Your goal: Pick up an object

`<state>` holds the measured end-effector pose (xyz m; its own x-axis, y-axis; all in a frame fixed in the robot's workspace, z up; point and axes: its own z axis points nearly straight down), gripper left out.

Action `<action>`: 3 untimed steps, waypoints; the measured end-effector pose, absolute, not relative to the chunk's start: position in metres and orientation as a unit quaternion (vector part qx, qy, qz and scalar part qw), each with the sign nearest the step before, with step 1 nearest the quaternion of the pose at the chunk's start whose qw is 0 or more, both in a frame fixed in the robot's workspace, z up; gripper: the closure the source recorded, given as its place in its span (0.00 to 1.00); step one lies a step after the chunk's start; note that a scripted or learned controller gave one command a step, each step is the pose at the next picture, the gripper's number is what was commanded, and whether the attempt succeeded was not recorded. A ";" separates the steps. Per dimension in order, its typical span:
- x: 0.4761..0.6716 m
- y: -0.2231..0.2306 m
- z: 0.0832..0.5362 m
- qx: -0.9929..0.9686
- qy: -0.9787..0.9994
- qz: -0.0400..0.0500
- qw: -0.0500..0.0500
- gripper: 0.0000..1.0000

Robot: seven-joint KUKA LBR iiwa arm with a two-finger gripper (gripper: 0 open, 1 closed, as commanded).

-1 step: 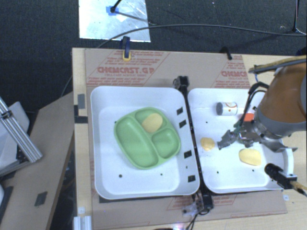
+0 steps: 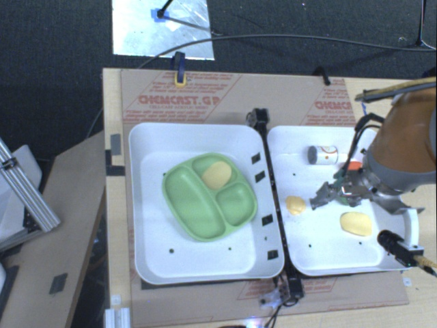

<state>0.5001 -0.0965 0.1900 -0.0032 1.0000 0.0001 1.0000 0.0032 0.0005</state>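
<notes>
Yellow lump (image 2: 356, 223) in right bin (image 2: 300, 255); gripper (image 2: 326, 198) just above, grip state unclear

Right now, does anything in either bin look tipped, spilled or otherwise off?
Nothing looks spilled or broken. The small can lies on its side in the right bin. The green divided plate sits askew in the left bin, with one yellow piece in a compartment. Two more yellow pieces lie loose near the gripper.
</notes>
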 end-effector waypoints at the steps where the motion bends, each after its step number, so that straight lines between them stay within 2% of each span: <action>1: 0.498 -0.086 0.142 0.706 0.708 -0.001 -0.002 0.00; 2: 0.498 -0.086 0.089 0.707 0.708 -0.001 -0.002 0.00; 3: 0.500 -0.086 0.102 0.707 0.707 0.001 0.001 1.00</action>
<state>0.4998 -0.0864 0.1024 -0.0009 1.0000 -0.0002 1.0000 0.0009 0.0022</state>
